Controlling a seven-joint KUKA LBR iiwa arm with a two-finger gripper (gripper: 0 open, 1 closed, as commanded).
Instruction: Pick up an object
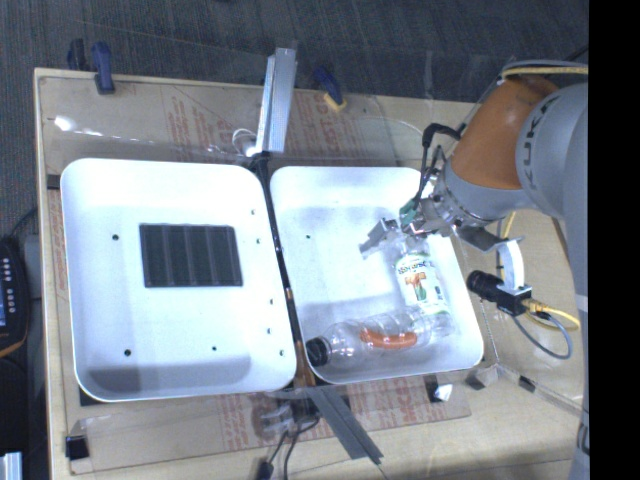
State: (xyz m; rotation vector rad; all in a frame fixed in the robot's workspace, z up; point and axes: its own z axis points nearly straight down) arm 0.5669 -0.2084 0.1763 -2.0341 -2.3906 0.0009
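Camera view: bottle (421,286) just below end effector (385,236).

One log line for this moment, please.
phase: reaching | gripper: over right bin, above bottle | grasp: none seen | second bottle: front wall

A dark ribbed mat (190,255) lies in the left bin (90,348), and blue clamps (102,66) grip the counter's (150,103) far edge.

Bright overhead light blows out the white bins (90,198) (slightly soft).
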